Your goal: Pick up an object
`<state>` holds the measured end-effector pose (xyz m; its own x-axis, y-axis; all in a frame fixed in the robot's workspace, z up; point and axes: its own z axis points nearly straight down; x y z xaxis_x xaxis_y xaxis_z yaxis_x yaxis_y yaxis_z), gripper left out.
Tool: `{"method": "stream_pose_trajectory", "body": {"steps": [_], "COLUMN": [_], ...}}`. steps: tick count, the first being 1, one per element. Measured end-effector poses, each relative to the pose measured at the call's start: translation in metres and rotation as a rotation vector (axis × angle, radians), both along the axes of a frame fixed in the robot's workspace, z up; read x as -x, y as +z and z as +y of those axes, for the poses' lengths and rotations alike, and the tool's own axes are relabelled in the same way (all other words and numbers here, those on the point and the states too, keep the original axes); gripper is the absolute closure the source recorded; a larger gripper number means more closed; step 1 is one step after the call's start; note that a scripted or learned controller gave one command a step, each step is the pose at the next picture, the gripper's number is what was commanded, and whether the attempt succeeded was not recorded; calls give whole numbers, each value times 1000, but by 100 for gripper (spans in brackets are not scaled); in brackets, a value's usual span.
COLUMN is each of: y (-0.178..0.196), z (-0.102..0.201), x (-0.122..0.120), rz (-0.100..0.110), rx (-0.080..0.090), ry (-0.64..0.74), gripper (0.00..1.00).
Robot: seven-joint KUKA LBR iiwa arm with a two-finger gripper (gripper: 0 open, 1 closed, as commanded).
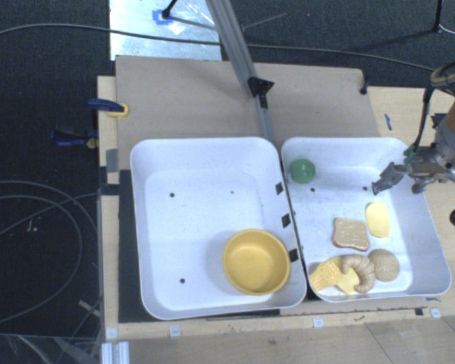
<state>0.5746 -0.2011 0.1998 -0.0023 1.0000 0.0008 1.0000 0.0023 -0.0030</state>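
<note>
Camera view: the pincer [387, 179] hangs over the upper right part of the right bin [341, 152], at the end of the arm that comes in from the right edge. Its dark fingers reach leftward and a little down; whether they are spread or closed I cannot tell at this size, and nothing shows between them.

The nearest thing is the pale yellow piece [378, 220], lying on the bin floor just below the pincer and slightly to its left. It looks like the likeliest pick. It is a rounded oval, its long axis running roughly up and down the picture with a faint lean, so it points toward the pincer at its upper end.

Just left of it lies the toast slice [351, 234], flat, close beside but apart. The green ball [302, 171] sits well away to the left, near the bin's top left corner.
</note>
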Motion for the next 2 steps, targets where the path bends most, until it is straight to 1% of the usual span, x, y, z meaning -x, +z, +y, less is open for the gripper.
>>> {"method": "stream_pose_trajectory", "body": {"steps": [1, 2], "y": [-47, -109], "z": [7, 11], "x": [-6, -4], "rz": [-2, 0], "rx": [1, 0], "ry": [3, 0], "gripper": [0, 0]}}
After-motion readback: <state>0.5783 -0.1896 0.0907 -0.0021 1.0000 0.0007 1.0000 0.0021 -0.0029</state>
